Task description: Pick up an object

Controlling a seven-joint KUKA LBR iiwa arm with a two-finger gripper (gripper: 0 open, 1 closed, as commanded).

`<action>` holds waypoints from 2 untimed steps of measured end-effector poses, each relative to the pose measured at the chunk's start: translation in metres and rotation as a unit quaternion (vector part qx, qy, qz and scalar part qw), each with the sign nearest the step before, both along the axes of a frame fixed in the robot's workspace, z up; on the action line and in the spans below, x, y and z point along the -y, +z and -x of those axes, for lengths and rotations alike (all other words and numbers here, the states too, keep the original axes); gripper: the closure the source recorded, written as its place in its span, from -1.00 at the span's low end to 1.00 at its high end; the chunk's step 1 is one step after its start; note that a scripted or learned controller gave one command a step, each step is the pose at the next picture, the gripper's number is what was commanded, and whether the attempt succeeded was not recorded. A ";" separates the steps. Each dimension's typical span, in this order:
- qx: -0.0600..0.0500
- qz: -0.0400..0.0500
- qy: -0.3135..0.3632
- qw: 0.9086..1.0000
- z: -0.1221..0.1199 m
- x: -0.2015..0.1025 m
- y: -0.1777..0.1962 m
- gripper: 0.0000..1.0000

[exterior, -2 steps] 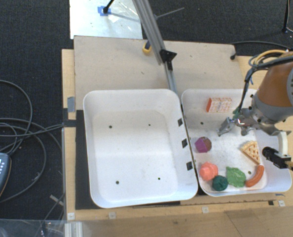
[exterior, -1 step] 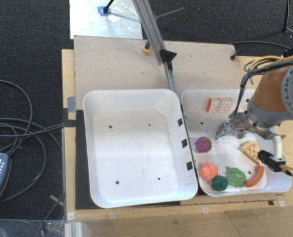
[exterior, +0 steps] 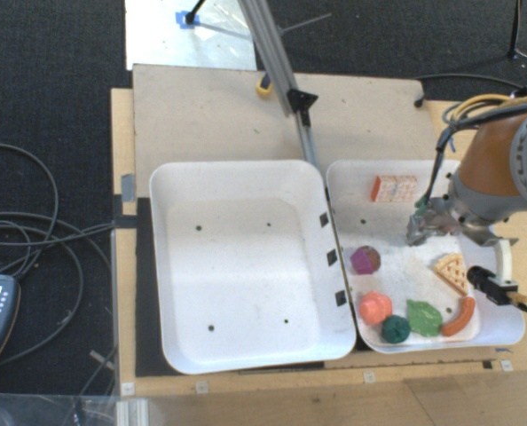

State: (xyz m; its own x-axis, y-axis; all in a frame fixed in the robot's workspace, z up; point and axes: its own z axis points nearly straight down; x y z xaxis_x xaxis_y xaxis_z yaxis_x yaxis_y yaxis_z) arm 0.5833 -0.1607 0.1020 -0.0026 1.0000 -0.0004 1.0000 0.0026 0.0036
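The arm (exterior: 503, 162) enters from the right edge of the view and bends down over the right bin (exterior: 352, 177). Its orange band sits above the grey wrist, with yellow and dark cables looping over the top. The gripper (exterior: 417, 232) points down toward the bare floor of the right bin, near the bin's middle. The gripper is small and dark in this view, so whether it is open or closed cannot be determined. No object is visible between its tips.

The bench carries 2 white bins side by side. The left bin (exterior: 170, 238) shows its bare floor.

The right bin contains 7 objects:
- 1 orange box (exterior: 394, 188) near the far wall, beyond the gripper.
- 1 purple ball (exterior: 365, 259) left of the gripper, near the dividing wall.
- 1 orange-pink ball (exterior: 375, 307) nearer the front.
- 1 dark teal ball (exterior: 395, 328) just beside the orange-pink ball, at the front wall.
- 1 green leafy piece (exterior: 424, 317) just right of the teal ball.
- 1 red sausage (exterior: 459, 316) at the front right, beside the green piece.
- 1 pizza slice (exterior: 451, 272) right of the gripper, under the arm.

All 7 objects lie apart from the gripper.
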 end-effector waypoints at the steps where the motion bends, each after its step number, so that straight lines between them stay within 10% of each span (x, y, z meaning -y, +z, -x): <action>1: 0.002 0.001 0.000 1.000 0.002 0.006 0.063 1.00; 2: 0.002 0.001 0.001 1.000 0.000 0.006 0.117 1.00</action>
